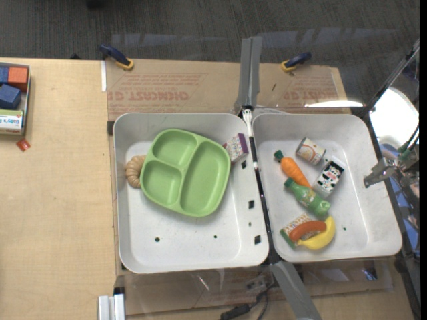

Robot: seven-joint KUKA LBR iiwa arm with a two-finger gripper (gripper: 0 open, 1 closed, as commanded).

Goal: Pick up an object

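Observation:
The right bin [360, 245] holds an orange carrot [293, 169], a small can [309, 152], a black-and-white cow carton [329, 176], a green bottle [308, 199] and a yellow banana [320, 239] with a red-orange piece [302, 230] lying against it. In the left bin [193, 252] lies a green divided plate [185, 172]. A tan pastry [135, 171] peeks out from the plate's left side, and a small purple-and-white packet [235, 147] sits at its upper right. My gripper [385, 171] hangs at the right bin's right rim, apart from every object.
On the wooden table at far left stands a box of coloured blocks [13, 99]. Brown cardboard [173, 89] lies behind the bins, held by two clamps [117, 57] [295, 61]. A metal divider [250, 79] runs between the bins.

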